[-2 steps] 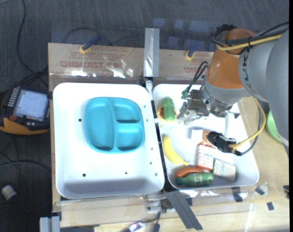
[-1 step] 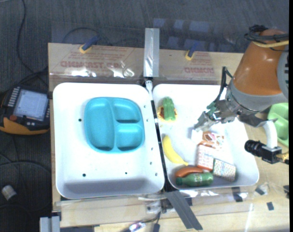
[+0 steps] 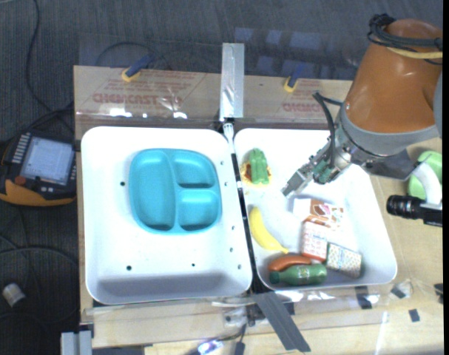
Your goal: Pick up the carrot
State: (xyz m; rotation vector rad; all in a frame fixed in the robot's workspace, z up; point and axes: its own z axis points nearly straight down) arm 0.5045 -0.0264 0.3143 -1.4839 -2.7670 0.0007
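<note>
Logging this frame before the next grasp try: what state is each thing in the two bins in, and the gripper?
carrot: lying flat near the right bin's front wall, not held
green bottle: on its side, against the carrot
banana: lying flat
blue divided plate: right way up in the left bin
gripper: above the right bin, holding nothing

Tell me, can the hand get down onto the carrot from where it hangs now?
Probably, but it looks tight. The hand hangs above the right bin, and nothing lies over the carrot. The green bottle presses along its near side, the banana ends just behind it, and boxes crowd its right.
</note>
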